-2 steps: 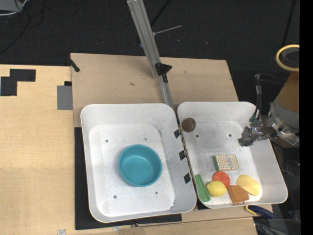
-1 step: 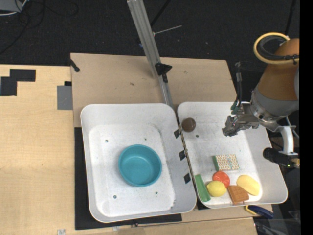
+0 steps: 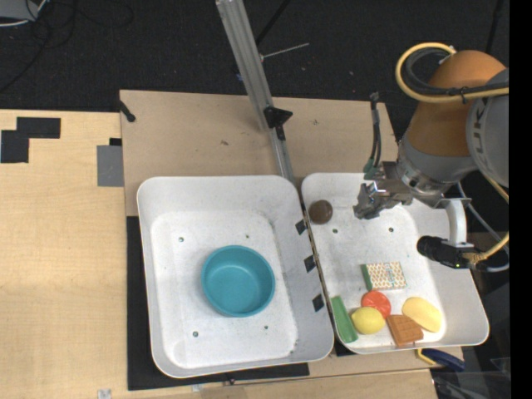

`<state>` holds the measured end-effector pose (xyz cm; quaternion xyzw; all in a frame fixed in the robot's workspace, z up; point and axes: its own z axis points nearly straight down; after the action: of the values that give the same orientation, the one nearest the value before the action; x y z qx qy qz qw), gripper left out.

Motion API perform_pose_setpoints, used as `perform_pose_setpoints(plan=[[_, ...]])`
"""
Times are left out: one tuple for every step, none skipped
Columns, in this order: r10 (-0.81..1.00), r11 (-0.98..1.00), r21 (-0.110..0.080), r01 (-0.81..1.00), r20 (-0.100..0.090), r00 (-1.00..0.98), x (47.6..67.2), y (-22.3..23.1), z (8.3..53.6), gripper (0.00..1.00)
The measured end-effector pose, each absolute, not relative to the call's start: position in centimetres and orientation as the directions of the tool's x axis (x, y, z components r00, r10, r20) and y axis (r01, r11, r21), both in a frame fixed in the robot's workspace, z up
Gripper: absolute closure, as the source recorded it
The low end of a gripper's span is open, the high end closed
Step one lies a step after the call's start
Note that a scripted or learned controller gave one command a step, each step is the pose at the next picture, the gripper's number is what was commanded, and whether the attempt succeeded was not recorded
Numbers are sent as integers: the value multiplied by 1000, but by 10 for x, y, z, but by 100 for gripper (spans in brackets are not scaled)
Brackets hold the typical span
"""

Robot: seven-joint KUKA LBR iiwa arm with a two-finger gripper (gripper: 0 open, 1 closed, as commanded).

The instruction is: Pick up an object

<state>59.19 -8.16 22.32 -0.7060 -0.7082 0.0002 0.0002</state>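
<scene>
Arm (image 3: 453, 115): enters from the right of the frame, orange band uppermost, wrist angled down toward the upper part of the right bin
Claw (image 3: 368, 204): poised over the upper middle of the right bin; whether it is apart or together cannot be told; nothing visible in it
Right bin (image 3: 465, 327): white, shallow, at lower right of the frame, holds all the small objects
Brown ball (image 3: 320, 212): upper left corner of the right bin, just left of the claw, apart from it
Patterned block (image 3: 384, 275): centre of the right bin, below the claw, lying flat
Red ball (image 3: 376, 302): just below the patterned block
Yellow ball (image 3: 367, 321): touching the red ball, at the lower edge of the bin
Green stick (image 3: 342, 318): along the left wall, beside the yellow ball
Brown block (image 3: 405, 330): lower edge, right of the yellow ball
Lemon (image 3: 422, 312): lower right, touching the brown block
Left bin (image 3: 166, 198): white, centre of the frame
Teal bowl (image 3: 238, 280): upright, middle of the left bin
Tabletop (image 3: 58, 256): light wood, left of the frame
</scene>
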Motion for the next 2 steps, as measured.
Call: perform_pose_setpoints(plan=[[1000,3,0,1000,0,-3,609,-31,235,100],[1000,3,0,1000,0,-3,628,16,243,100]])
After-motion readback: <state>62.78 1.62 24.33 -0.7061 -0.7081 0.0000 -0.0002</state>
